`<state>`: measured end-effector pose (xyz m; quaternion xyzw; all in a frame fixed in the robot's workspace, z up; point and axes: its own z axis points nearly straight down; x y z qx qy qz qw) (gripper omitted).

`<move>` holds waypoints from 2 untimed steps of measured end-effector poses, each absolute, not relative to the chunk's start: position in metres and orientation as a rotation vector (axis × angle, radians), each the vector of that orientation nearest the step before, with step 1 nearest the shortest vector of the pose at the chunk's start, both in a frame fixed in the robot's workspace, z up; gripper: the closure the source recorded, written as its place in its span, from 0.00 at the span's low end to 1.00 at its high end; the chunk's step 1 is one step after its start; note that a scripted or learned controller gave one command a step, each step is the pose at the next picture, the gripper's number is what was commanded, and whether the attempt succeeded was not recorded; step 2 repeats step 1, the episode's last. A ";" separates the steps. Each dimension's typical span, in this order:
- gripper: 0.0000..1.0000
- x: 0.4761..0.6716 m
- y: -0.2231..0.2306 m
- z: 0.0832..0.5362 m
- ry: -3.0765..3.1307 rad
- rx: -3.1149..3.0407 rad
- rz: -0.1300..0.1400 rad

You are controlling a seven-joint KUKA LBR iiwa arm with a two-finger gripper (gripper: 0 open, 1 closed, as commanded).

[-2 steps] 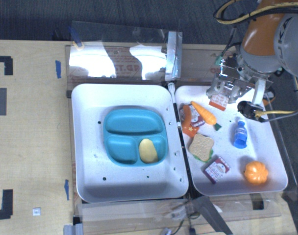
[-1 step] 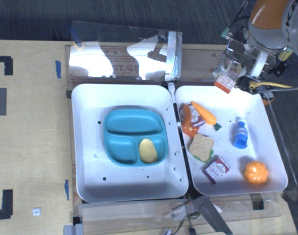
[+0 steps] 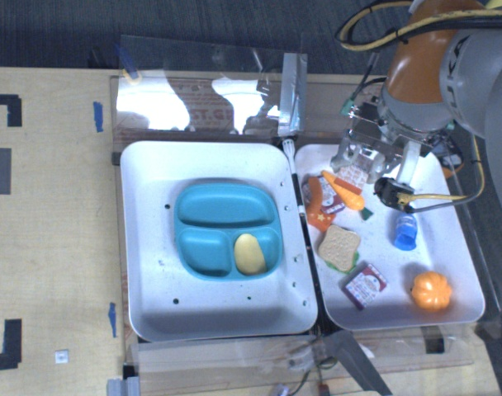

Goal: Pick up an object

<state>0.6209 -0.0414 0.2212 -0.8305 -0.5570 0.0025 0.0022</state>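
The pincer (image 3: 360, 165) hangs over the back of the right white bin (image 3: 466, 258), close above the small orange carrot-shaped toy (image 3: 347, 192); whether it is apart or together I cannot tell. To grasp well, it should centre on the carrot and descend straight, avoiding the orange packet (image 3: 316, 207) beside it. The tan slice of bread (image 3: 339, 247) and round orange fruit (image 3: 431, 290) lie nearer the front.
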 end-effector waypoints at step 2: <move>1.00 0.648 -0.048 0.184 -2.146 -2.291 0.003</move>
